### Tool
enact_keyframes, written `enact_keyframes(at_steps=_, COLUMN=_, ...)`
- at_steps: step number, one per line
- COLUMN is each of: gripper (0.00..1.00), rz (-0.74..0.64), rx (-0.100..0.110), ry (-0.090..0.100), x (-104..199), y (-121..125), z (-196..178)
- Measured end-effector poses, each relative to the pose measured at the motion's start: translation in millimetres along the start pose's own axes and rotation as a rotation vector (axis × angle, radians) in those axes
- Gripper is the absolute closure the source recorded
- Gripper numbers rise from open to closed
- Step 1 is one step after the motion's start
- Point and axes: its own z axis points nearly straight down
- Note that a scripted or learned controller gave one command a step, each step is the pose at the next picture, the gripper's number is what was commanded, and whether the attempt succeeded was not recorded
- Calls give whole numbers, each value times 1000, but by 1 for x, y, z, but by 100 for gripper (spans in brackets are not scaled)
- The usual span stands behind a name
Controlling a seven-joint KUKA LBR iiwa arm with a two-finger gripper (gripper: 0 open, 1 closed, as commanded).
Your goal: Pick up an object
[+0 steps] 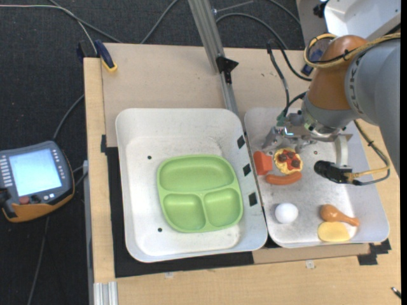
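Wooden bench (159,75) fills most of the frame, on dark carpet. Grey arm (375,75) with an orange band comes in from the upper right and reaches down-left into the right bin (305,196). Left bin (140,170) is white and shallow, at centre frame. It holds a green divided plate (191,176) with three compartments, lying flat, with nothing in them. The right bin touches the left bin's right side.

Teach pendant (35,180) with a lit screen lies on the carpet at the left edge. Metal pole (203,18) slants from top centre down to the gap between the bins. Small blue and yellow clamp (107,59) sits at the bench's upper left corner.

Gripper (287,142) is in the upper left part of the right bin, right at the top edge of the pizza toy (288,161). Cannot tell if it is spread or closed, or if it touches the toy.

Other pickable items are all in the right bin:
- Chicken drumstick (339,215) lower right, with a yellow piece (335,233) just below it, touching or nearly.
- Sausage (284,179) right under the pizza toy, touching it.
- Red block (261,162) just left of the pizza toy, by the bin wall.
- White ball (286,213) lower left, apart from the others.
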Motion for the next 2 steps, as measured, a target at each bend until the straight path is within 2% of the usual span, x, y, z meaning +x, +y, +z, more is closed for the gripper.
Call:
enact_keyframes(at_steps=1, gripper=100, rz=0, rx=-7, ry=0, x=0, y=2, z=-14)
enact_keyframes(at_steps=2, gripper=100, rz=-3, rx=-14, ry=-2, x=8, y=3, z=-76)
